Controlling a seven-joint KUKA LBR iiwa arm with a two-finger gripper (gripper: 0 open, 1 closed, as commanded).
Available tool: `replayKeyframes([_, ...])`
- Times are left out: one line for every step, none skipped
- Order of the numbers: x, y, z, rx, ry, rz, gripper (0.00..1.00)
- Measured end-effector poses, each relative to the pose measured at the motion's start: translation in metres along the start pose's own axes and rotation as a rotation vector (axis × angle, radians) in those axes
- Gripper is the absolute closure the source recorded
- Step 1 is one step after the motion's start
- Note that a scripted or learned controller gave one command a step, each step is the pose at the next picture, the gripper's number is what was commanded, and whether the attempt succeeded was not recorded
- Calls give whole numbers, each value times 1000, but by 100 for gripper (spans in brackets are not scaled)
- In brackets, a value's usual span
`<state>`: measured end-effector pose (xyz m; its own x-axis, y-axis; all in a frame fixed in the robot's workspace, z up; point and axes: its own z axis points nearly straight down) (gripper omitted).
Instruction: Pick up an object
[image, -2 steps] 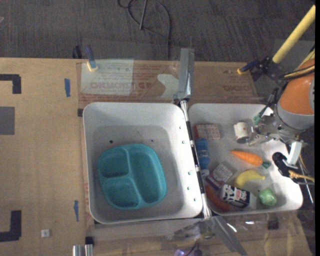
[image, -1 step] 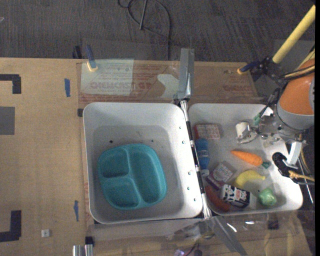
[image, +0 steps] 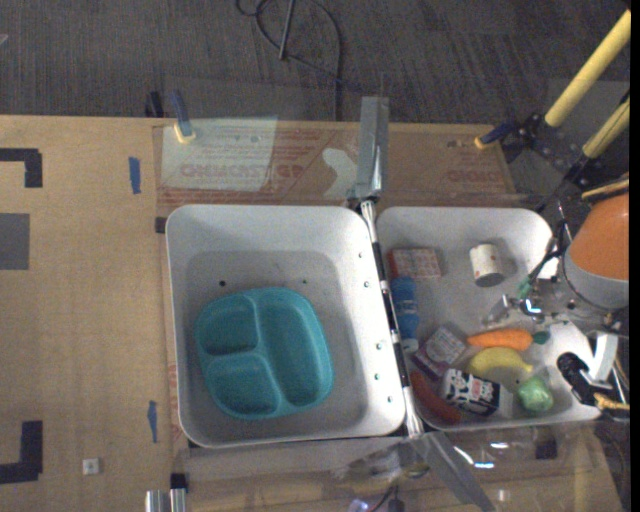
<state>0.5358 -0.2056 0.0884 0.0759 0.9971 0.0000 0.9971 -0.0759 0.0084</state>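
Observation:
The right bin (image: 455, 225) holds several small objects: a pink box (image: 416, 263), a white roll (image: 487, 263), a blue bottle (image: 404, 300), an orange carrot (image: 513, 340), a yellow banana (image: 500, 363), a green toy (image: 535, 396), a black-and-white carton (image: 470, 392) and a red piece (image: 433, 395). My gripper (image: 524, 303) hangs over the right part of this bin, just above the carrot and to the right of the white roll. The arm's orange band (image: 605, 240) sits above it at the right edge.
The left bin (image: 190, 240) holds a teal divided plate (image: 262, 352). A metal divider (image: 372, 150) runs between the bins at the back. Yellow poles (image: 590, 70) stand at the top right. Brown bench surface (image: 80, 300) lies to the left.

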Motion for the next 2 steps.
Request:
replayKeyframes([29,92,2,3,-1,18,0])
replayKeyframes([29,94,-10,-3,-6,15,100])
